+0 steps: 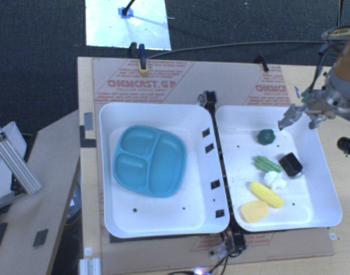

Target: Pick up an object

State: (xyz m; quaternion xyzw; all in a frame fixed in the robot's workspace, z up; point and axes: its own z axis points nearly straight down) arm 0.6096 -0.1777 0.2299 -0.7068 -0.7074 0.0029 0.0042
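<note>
dark green lumpy object [266, 136] sits just beside the open-fingered gripper [299, 120].

the bench [86, 153] is a pale wooden surface, and a brown cardboard sheet [180, 79] with red printed letters lies flat on it. on this sheet two shallow white bins stand side by side — the left bin [114, 222] and the right bin [329, 211] — and their inner rims touch along the middle, where small black clips [215, 185] sit on the joint. a blue clamp with a yellow tip [142, 58] grips the far edge of the sheet, and a dark cable [232, 44] runs over that same edge toward the right. near the front edge, between the two bins, some small wires [229, 246] come out.
</note>
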